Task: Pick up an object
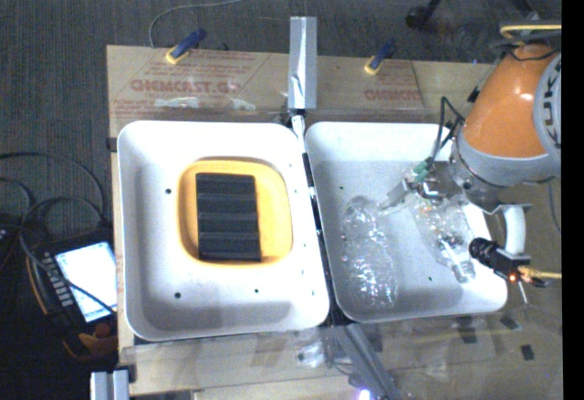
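The claw point(422, 181) hangs low in the right bin point(365, 147), whether clenched or released I cannot tell; just beside it lie what seem to be clear plastic bottles point(370, 247), one near centre; the reach is under way; next comes closing squarely on one.

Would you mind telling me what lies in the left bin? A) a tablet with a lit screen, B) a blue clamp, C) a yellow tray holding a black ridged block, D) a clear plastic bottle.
C: the left bin holds a yellow tray with a black ridged block in it, while the clear plastic bottle lies in the right bin, where the arm reaches.
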